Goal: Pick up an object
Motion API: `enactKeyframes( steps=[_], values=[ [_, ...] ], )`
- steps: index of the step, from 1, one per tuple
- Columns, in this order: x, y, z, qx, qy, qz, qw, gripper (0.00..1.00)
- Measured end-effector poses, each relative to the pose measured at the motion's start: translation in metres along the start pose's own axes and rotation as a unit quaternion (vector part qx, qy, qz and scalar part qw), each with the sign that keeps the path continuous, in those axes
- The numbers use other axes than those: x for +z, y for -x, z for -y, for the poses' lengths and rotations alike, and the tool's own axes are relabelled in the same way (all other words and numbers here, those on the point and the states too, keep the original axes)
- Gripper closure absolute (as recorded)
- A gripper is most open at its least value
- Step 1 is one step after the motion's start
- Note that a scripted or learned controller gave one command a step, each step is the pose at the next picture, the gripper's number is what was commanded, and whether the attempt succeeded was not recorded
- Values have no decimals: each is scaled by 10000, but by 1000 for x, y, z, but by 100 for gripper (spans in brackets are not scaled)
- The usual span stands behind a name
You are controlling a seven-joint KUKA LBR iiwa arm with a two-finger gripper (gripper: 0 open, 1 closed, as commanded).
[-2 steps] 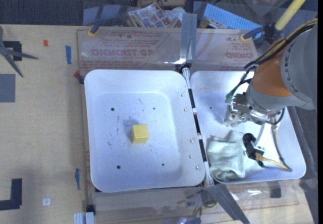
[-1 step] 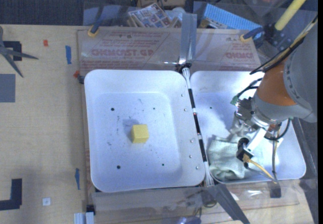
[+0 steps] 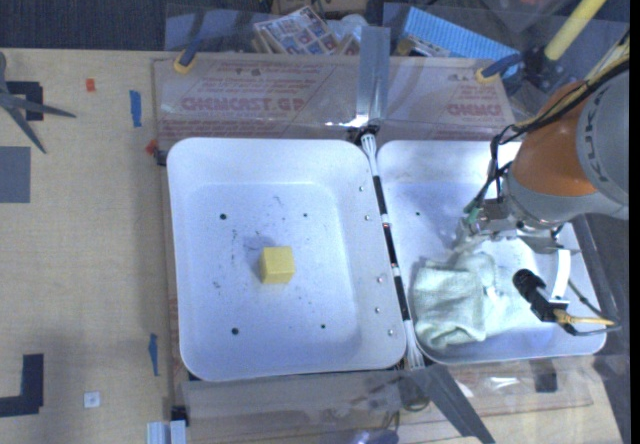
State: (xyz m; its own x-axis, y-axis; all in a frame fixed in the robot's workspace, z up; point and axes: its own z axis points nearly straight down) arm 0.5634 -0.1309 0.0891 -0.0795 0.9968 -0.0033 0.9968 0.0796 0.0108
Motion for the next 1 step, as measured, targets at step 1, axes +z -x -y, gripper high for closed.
enactKeyframes(
  steps=[1],
  values=[
    [-96,-49,19,3159,-61,5,9488,100]
  ],
)
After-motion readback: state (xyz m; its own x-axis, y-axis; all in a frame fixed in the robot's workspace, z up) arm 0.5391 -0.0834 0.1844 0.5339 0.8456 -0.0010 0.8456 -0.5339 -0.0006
